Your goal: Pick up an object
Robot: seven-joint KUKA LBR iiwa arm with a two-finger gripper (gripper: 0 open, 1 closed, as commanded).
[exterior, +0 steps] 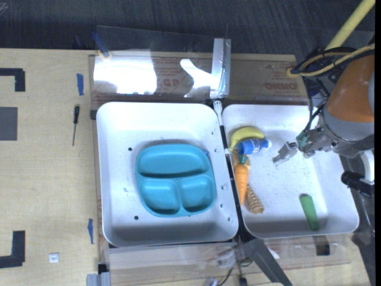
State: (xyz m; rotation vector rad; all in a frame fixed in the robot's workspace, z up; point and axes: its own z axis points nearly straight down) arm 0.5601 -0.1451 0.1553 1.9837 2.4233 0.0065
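Observation:
My gripper (284, 152) hangs over the middle of the right bin (333, 115), with nothing visible in it. Left of it, against the bin's left wall, lie a yellow banana (245, 134), a small blue object (252, 146), an orange carrot (241, 180) and a brown textured cone-shaped piece (254, 200). A green cucumber-like piece (309, 211) lies near the bin's front right corner, below and to the right of the gripper.
The left bin (113, 130) holds a blue divided plate (175, 179). A metal divider post (220, 64) stands behind the seam between the bins. The arm's orange band (357, 91) and cables reach in from the right.

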